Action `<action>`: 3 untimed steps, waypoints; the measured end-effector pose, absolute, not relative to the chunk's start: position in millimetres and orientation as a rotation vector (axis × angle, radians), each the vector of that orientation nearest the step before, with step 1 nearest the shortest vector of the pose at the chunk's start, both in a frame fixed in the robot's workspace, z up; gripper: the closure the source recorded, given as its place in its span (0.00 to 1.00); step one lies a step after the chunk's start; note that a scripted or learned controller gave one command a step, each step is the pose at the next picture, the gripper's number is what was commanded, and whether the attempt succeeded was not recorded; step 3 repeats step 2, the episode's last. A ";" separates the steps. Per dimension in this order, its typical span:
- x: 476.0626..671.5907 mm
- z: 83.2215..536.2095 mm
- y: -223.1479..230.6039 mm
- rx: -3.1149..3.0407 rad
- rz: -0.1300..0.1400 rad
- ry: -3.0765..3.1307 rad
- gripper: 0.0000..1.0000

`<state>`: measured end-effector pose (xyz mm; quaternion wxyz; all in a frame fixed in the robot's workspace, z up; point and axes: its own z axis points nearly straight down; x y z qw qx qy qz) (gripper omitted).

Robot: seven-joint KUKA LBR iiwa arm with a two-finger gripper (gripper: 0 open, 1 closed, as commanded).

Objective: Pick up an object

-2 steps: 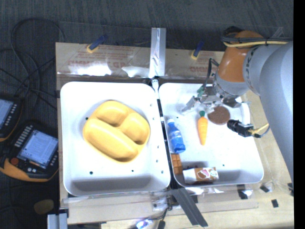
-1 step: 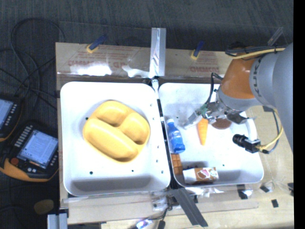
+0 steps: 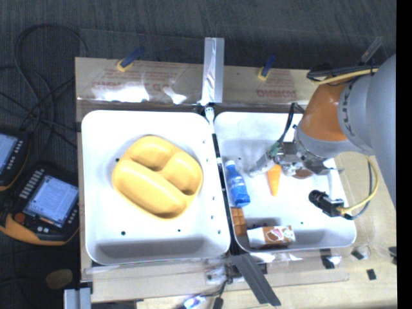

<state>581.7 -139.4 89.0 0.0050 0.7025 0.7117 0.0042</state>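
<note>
- A black and orange handheld controller with a lit screen [image 3: 40,205] is seen lying on the dark floor at the far left, with black cables [image 3: 38,76] looped above it.
- The left shallow white bin [image 3: 93,237] is occupied by a large, smooth yellow lumpy object like a bunch of plump bananas [image 3: 158,176], which is set near the bin's middle and is apart from the walls.
- A strip of clear plastic sheet [image 3: 138,82] is clipped along the far edge of the wooden bench [image 3: 84,69] by a blue clip [image 3: 131,59] and a yellow clip [image 3: 265,70].
- The right shallow white bin [image 3: 244,131] is placed just beside the left one, with a metal divider between them.
- A small blue bottle [image 3: 236,185] is found lying along the left wall of the right bin.
- A brown and white carton [image 3: 270,235] is laid near the front wall of the right bin, with a small brown block [image 3: 238,221] just beside it at the left.
- An orange carrot-shaped object [image 3: 274,179] is seen near the middle of the right bin, pointed end toward the front.
- The gripper [image 3: 283,161] of the grey arm with its orange band [image 3: 322,118] is positioned directly over the carrot's upper end; whether the claw is apart, together or clamped on the carrot cannot be told.
</note>
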 end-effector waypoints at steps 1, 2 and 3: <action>580.7 96.4 -140.1 2.204 0.008 2.230 1.00; 582.8 247.9 -78.5 2.054 -0.007 2.383 1.00; 582.8 247.9 -78.5 2.054 -0.007 2.383 1.00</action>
